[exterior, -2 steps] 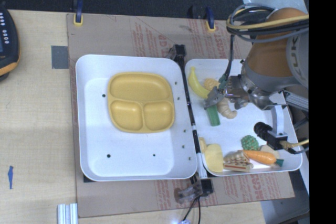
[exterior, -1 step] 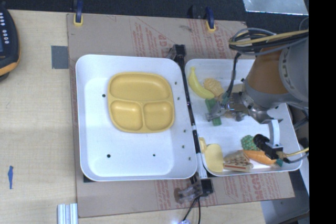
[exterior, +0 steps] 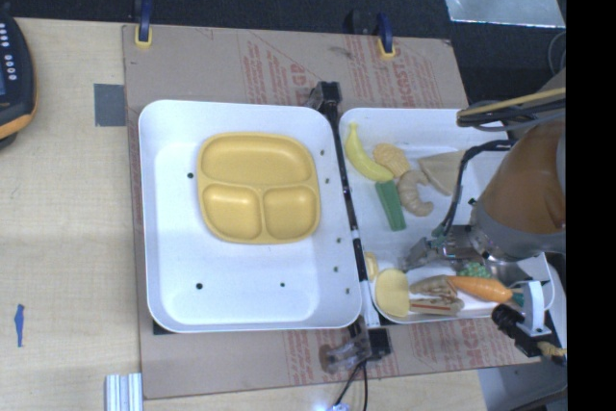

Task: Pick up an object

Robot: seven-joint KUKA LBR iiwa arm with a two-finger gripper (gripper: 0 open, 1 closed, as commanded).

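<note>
While your pincer (exterior: 438, 250) hangs low in the right bin (exterior: 404, 122), I cannot tell its state; you are at the reach step. A carrot (exterior: 478, 287) lies just beside it. Next, you must centre over one item.

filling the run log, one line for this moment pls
arm: over right bin | gripper: low by carrot | yellow tray: left bin

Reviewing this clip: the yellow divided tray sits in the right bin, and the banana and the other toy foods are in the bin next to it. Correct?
Not quite. The camera view shows the yellow divided tray in the left bin, not the right. The banana and other toy foods lie in the right bin beside it, as you said.
</note>
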